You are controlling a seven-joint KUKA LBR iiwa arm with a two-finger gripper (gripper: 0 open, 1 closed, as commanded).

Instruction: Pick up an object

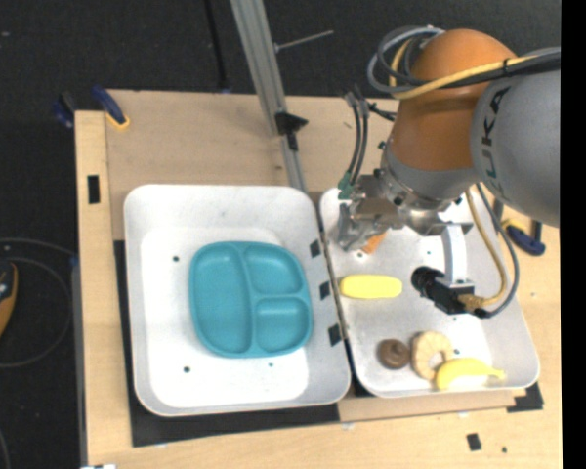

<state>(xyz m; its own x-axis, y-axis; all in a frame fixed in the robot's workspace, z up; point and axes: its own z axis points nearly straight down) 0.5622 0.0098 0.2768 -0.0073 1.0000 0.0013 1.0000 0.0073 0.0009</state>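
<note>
Nearest the camera, at the near edge of the right bin (523, 345), a curved yellow banana-shaped piece (466, 373) is seen, smooth and glossy like plastic. Touching its upper left side is a round, pale beige, bumpy piece (428, 351), and just left of that a small brown disc (392, 354) is set. Farther from the banana, toward the bin's middle, a smooth yellow oblong block (371, 286) with rounded ends is laid flat, well apart from the other three. The bin is shallow, white and matt, with rounded corners.

Above the yellow block, the metallic gripper (355, 231) is held low over the far left part of the bin, under the grey arm with its orange band. A small orange object (371, 245) is glimpsed just beside it, but whether the gripper is open, closed or gripping anything cannot be told.

Left of the yellow block, in the left bin (146, 262), a turquoise three-compartment plate (249, 298) of smooth plastic is laid flat.
</note>
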